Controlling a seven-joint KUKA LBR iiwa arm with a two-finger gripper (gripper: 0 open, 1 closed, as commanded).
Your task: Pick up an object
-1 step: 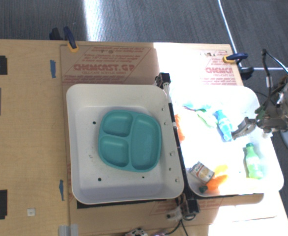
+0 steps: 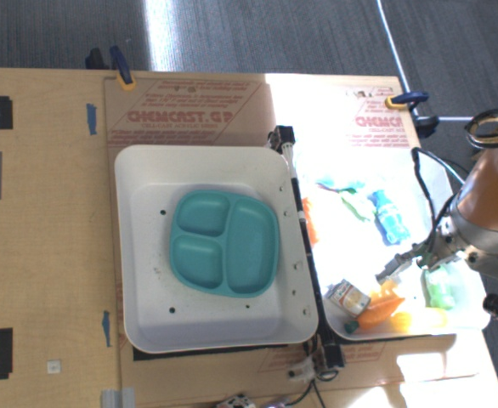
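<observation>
At the near edge of the desk (image 2: 45, 228), at six o'clock, a tangle of clips and cable ends (image 2: 313, 368) sits just below the seam where the two bins meet. Above it, the left bin (image 2: 138, 313) holds a teal divided plate (image 2: 225, 242), lying flat at its centre.

The right bin (image 2: 334, 219) is washed out by strong light. Scattered in it are a blue bottle (image 2: 389, 217) toward one o'clock, a teal-green scrap (image 2: 347, 195) toward eleven, a thin orange piece (image 2: 308, 221) against the dividing wall at nine, and at six o'clock a small carton (image 2: 348, 296) touching an orange object (image 2: 383, 306). A pale green object (image 2: 443, 291) lies toward four o'clock.

The arm (image 2: 487, 198) comes in from three o'clock, and the end effector (image 2: 412, 262) hangs low over the bin, between the orange object and the green one. I cannot tell how it is set, and nothing visibly sits in it.

I judge this the approach step, nothing lifted yet. The next move calls for settling squarely over one object, likely the orange one nearest, then descending and closing.
</observation>
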